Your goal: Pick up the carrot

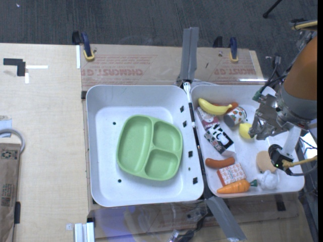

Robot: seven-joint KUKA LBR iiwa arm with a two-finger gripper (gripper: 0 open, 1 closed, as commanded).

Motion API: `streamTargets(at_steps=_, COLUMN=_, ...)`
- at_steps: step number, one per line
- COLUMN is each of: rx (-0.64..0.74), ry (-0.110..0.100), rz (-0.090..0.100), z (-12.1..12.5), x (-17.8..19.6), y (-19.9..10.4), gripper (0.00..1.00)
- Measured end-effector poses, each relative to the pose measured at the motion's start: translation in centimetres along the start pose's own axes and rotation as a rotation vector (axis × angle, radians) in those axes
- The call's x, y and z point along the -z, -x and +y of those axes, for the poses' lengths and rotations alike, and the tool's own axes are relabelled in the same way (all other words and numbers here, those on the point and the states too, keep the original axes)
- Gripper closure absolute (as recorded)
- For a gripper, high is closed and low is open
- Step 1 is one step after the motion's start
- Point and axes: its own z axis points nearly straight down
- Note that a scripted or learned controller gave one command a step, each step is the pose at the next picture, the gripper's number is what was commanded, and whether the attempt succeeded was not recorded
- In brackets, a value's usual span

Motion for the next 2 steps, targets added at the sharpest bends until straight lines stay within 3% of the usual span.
streamTargets(at_steps=1, rx=0.544, ry=-0.001, rz=0.001, z=-4.2, x=-5.3, y=-1.8, gripper=1.0)
streamTargets(at_steps=2, rx=0.53, ry=0.001, rz=0.001, z=-3.2, x=-5.3, y=-4.3, gripper=1.0)
